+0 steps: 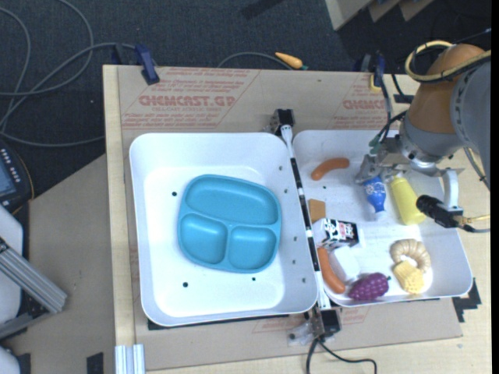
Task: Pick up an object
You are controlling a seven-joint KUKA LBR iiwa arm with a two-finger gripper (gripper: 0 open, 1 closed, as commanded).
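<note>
Gripper sits low in the upper-right bin right over the blue tube, probably lining up a grab, but whether it's open or closed, can't tell.

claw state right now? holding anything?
Claw: low in the right bin, right over the blue tube. Open or shut cannot be told from this angle, and no grip on the tube is visible.

Claw over a blue tube beside a yellow bottle, right bin.

Red "CHEMCAST GP" print on bench sheet
</note>
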